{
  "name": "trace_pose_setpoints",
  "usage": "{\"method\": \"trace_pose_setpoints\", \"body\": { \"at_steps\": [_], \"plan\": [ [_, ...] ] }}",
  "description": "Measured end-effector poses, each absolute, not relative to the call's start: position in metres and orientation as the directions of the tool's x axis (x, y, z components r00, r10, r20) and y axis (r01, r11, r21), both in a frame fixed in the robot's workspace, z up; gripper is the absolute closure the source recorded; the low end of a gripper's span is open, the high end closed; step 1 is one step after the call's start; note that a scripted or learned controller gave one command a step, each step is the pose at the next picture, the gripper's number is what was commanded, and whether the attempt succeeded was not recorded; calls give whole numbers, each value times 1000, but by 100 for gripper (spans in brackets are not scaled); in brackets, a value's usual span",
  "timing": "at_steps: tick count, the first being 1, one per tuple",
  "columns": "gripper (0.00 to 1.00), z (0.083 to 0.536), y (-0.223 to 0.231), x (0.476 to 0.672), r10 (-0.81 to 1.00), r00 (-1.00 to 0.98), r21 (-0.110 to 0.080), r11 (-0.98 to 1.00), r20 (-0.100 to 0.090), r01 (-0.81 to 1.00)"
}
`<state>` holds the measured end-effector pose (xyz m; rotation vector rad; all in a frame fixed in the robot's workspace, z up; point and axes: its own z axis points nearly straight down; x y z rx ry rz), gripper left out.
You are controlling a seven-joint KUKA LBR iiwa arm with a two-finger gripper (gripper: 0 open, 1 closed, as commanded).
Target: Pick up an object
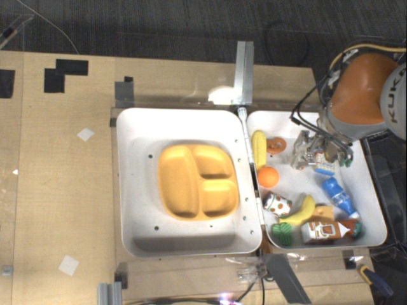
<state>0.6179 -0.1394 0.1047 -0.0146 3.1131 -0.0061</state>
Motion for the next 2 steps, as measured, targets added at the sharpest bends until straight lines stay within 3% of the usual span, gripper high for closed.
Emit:
{"method": "trace_pose_setpoints", "body": {
  "at_steps": [1,2],
  "plan": [
    [100,157,-94,608,109,-994,2,994,-13,109],
    [100,178,-97,636,-64,-998,-1,998,-13,-64]
  ]
}}
